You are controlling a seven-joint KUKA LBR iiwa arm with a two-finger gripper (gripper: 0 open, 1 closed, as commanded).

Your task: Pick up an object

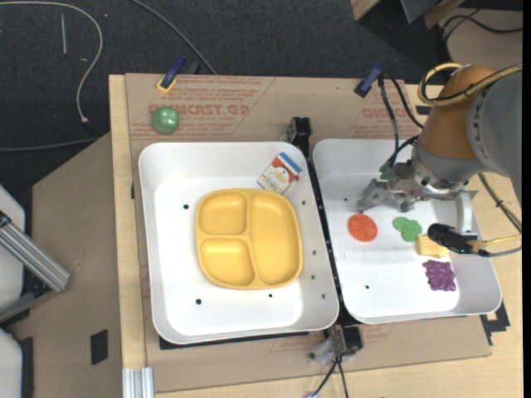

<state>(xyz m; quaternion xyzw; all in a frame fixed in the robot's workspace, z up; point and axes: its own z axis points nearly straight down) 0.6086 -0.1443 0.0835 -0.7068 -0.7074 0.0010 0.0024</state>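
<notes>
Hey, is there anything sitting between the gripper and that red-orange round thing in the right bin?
Nothing visible does. The gripper hangs in the right bin just above and to the right of the red-orange piece, with bare white floor between them. The green piece lies off to the right, outside that path.

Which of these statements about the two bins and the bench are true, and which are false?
1. The yellow divided plate lies in the left bin. True.
2. The green ball lies inside the right bin. False: it sits on the cardboard behind the left bin.
3. The purple grapes lie in the right bin. True.
4. The small carton rests in the middle of the plate. False: it lies beside the plate's far edge.
5. The gripper is above the right bin. True.
</notes>
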